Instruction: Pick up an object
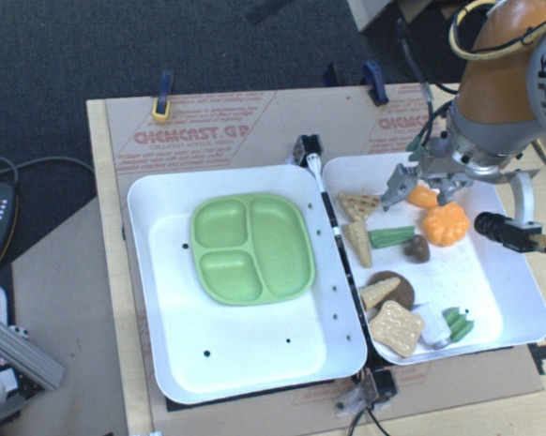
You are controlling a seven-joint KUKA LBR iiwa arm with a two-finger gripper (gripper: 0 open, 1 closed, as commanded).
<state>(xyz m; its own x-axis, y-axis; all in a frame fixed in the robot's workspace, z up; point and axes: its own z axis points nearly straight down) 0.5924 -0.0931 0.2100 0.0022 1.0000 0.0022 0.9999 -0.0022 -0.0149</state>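
My tool (pixel 424 186) hangs low in the right bin (pixel 521 320), its fingers apart around a small orange piece (pixel 424 196), ready to squeeze it. The little pumpkin (pixel 444 224) sits just beside, so I aim carefully.

A small round orange pumpkin-shaped toy (pixel 444 225) is sitting upright in the right white bin, toward its middle. A smaller orange plastic piece (pixel 424 197) is lying just up-left of it, partly covered from above. A green stick-shaped toy (pixel 391 238) is lying flat to the pumpkin's left, its right end meeting a small brown lump (pixel 416 248). A square tan cracker-like toy (pixel 396 329) is resting near the bin's front edge.
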